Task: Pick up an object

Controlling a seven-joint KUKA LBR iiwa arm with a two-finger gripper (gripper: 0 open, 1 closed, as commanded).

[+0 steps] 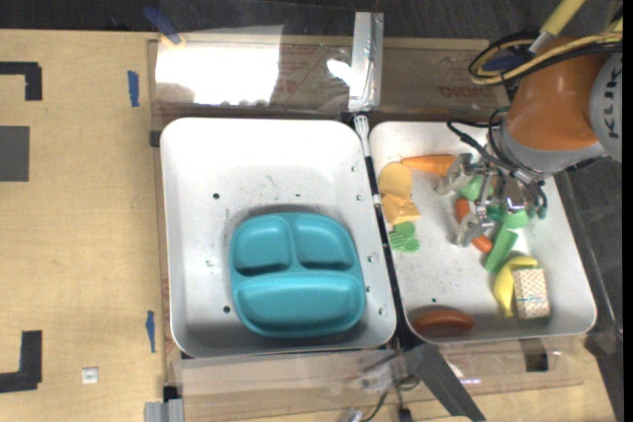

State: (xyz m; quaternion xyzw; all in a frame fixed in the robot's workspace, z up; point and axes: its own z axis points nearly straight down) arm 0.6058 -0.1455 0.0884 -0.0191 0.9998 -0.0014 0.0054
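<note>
We're mid-attempt: gripper (482,212) is low in the right bin (579,296), among the toy food; can't tell its state, so nothing's picked yet. Right bin has a carrot (431,164), yellow pcs (397,193), green pcs (504,242), a box (531,293), brown item (442,319). Left bin (188,212) has a teal tray (295,272).

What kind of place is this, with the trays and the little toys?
Probably a robotics lab bench: a robot arm reaches over two white bins, one holding toy food such as a carrot, the other a teal divided plate.
</note>
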